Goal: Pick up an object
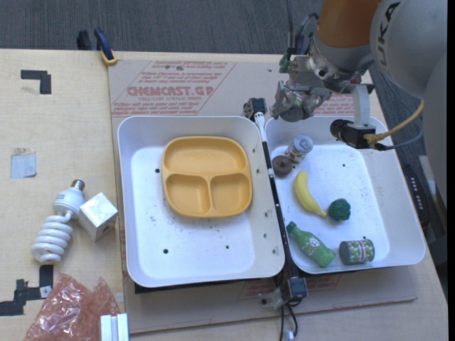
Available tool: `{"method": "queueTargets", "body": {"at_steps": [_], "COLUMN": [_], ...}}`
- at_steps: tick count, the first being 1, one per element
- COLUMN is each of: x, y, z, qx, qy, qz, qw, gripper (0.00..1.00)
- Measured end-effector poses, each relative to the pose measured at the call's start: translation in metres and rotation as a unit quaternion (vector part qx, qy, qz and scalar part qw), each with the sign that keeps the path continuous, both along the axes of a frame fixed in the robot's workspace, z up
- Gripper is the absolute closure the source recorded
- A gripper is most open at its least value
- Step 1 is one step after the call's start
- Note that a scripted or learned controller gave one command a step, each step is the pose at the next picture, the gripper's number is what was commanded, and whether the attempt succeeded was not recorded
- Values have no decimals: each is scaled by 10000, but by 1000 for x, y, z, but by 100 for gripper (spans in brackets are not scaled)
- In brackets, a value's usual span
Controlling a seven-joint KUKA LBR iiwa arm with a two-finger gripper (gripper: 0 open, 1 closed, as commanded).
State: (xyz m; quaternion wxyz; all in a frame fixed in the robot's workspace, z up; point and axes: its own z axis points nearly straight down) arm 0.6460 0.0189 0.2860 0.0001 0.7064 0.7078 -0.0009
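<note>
In the right bin (398,244), the banana (308,194) lies near the middle, with broccoli (340,209) touching its lower end. A green bottle (311,244) and a can (356,251) sit by the near edge. My fingers (293,105) hang over the far left corner; I cannot tell if they are spread. A yellow tray (207,175) sits in the left bin (142,261).

Grey arm (416,27) — orange band, yellow cable

Yellow banana (308,195), green bottle (311,244), possibly brown can (356,251).
</note>
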Motion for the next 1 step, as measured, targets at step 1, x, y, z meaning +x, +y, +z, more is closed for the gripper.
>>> {"method": "queueTargets", "body": {"at_steps": [1], "x": [7], "y": [3], "z": [-5], "qx": [-1], "qy": [-8], "qz": [2], "qw": [10000], "gripper": [100]}}
